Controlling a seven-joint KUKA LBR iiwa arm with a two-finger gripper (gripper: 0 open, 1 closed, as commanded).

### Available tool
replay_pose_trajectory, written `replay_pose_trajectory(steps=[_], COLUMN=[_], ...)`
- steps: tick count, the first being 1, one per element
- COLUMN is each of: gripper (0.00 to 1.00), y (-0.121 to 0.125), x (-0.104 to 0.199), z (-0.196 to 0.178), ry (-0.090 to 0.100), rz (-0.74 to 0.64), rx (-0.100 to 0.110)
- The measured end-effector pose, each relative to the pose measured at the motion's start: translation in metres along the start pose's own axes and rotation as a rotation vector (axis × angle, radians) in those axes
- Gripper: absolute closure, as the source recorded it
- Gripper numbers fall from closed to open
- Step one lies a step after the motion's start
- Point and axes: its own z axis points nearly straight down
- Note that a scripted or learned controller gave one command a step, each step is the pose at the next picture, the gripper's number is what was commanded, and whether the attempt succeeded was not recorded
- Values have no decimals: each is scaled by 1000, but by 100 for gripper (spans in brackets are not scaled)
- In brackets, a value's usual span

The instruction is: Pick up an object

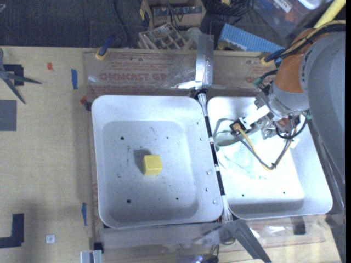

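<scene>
A yellow block [152,164] is lying on the floor of the left bin [104,114], close to its middle and a little toward its near edge, sitting flat with nothing touching it. It is looking like the only clear thing to pick.

The gripper [267,128] is hanging well beyond the left bin's right rim, over the far half of the right bin [312,201], and the arm [288,75] is reaching down to it from further right again. From this angle I cannot tell whether the gripper is open or closed, and nothing is showing in its grasp. Just past the left bin's right rim a pale, blurred patch is lying on the neighbouring floor; it is too faint to name.

Judging by this, the pick is not yet happening: no object is being lifted, and the block is sitting well apart from the gripper. Reaching, closing and lifting are all remaining to be done.
</scene>
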Motion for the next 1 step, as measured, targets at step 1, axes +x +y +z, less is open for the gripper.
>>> replay_pose_trajectory(steps=[1], gripper=[100], y=[30], x=[-20], z=[45], ry=[7], rz=[392], rx=[-5])
